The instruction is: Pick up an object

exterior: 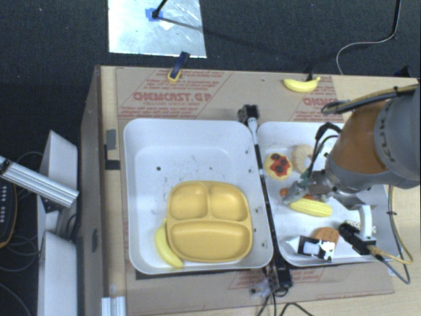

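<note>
My gripper [299, 191] is low in the right bin [375, 252], near its left side, and its grey arm with the orange band [358, 143] covers the bin's right half. Just below the gripper lies a yellow corn cob [311, 207], close to it or touching it. A small orange piece [284, 191] sits at the gripper's left tip. Farther back are a round toy pizza slice with red and dark spots [278, 165] and a cream-coloured lump [302, 155]. Toward the front are a brown cookie [325, 234] and a black-and-white item [314, 247].
The left bin [191, 140] holds a yellow divided plate [209, 219] with a banana [166, 247] at its front left corner. Another banana [301, 83] lies on the cardboard behind the right bin. A ridge [262, 183] separates the two bins.
</note>
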You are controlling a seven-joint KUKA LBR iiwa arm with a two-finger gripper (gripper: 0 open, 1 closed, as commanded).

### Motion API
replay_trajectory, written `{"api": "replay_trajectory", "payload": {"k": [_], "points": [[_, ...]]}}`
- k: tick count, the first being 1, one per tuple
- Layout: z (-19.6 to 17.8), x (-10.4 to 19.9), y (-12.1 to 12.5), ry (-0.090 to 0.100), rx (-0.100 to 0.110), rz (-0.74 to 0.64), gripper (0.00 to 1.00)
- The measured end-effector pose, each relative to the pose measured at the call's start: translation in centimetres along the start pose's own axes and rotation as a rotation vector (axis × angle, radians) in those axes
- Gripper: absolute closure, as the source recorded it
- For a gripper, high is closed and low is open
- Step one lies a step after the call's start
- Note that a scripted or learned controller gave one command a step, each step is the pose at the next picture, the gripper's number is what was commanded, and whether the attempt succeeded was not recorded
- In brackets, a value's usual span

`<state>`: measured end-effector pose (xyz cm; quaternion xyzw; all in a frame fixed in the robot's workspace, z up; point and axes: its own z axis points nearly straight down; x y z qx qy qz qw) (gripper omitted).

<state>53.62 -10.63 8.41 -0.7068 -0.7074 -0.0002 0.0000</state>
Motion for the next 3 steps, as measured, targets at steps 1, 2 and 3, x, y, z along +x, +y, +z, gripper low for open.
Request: {"api": "replay_trajectory", "payload": {"k": [1, 2, 3], "points": [[-0.1, -1.4, 7.3, -0.001, -0.002, -0.003, 0.00], [0.0, 1.3, 5.4, 0.000, -0.001, -0.003, 0.00], [-1.1, 1.2, 5.5, 0.000, -0.003, -0.004, 1.00]]}}
